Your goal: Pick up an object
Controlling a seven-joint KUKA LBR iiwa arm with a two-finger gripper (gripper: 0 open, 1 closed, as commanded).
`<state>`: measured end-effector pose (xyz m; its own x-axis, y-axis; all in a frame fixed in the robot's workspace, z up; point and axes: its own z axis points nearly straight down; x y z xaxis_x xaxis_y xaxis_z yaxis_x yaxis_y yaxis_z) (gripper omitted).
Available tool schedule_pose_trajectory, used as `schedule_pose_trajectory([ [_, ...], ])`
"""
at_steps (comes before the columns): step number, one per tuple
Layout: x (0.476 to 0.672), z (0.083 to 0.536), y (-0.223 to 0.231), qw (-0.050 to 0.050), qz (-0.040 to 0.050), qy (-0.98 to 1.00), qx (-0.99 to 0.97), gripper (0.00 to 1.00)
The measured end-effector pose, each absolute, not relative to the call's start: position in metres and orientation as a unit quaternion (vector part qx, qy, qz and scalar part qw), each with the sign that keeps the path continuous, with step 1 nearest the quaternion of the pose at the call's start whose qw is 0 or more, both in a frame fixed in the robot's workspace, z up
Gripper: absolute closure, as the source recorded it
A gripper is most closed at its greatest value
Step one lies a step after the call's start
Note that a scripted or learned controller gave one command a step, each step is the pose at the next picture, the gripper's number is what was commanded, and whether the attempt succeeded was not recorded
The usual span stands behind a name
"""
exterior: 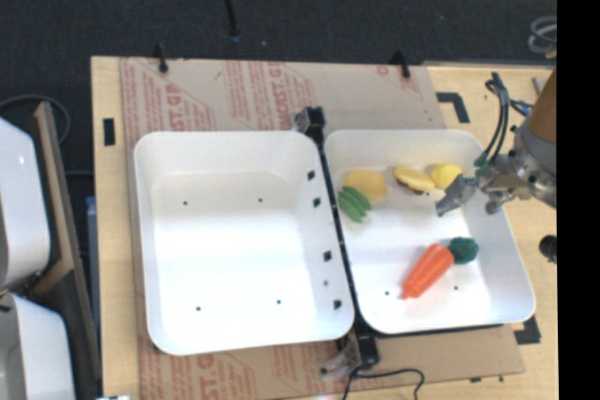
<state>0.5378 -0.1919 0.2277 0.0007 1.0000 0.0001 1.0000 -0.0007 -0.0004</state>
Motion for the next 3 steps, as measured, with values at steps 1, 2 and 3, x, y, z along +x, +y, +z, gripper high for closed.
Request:
schedule_pose_trajectory([
  [1, 0.603, 0.125, -0.171, 0.003, 0.0018, -0.707, -0.707, 0.00],
  [2, 0.658, 0.099, -0.157, 0.000, 0.0001, -0.708, -0.707, 0.00],
  [3, 0.657, 0.111, -0.159, -0.001, -0.0001, -0.707, -0.707, 1.00],
])
